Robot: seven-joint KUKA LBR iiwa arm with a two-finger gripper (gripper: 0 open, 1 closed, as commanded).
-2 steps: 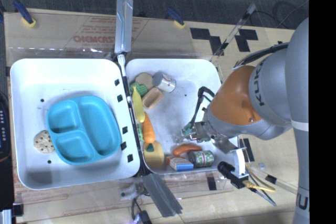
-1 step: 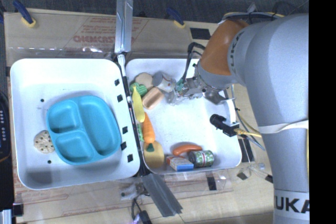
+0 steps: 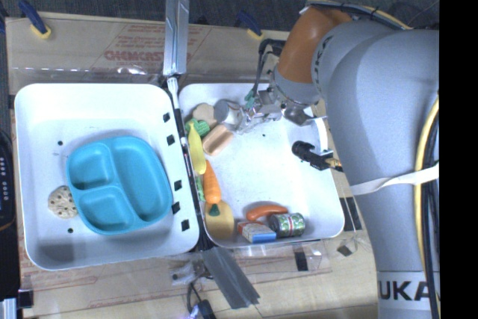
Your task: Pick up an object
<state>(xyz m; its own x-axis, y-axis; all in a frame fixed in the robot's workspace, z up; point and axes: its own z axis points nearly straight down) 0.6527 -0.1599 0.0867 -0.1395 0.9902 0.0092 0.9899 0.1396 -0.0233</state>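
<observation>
My gripper [image 3: 251,110] is low in the far left part of the right bin [image 3: 314,183], beside a grey round object [image 3: 222,112] and just above a tan bread-like piece [image 3: 218,140]. I see nothing clearly held in it. Along the bin's left wall lie a yellow banana [image 3: 195,149], a green piece [image 3: 202,128] and an orange carrot [image 3: 212,184]. At the near edge sit a yellow item [image 3: 219,218], an orange-red sausage [image 3: 266,211], a green can [image 3: 288,223] and a small blue box [image 3: 260,236].
The left bin [image 3: 37,123] holds a blue divided plate [image 3: 118,183] and a cookie [image 3: 63,202] at its left. The grey arm [image 3: 373,123] covers the right bin's right side. The middle of the right bin's floor is bare white.
</observation>
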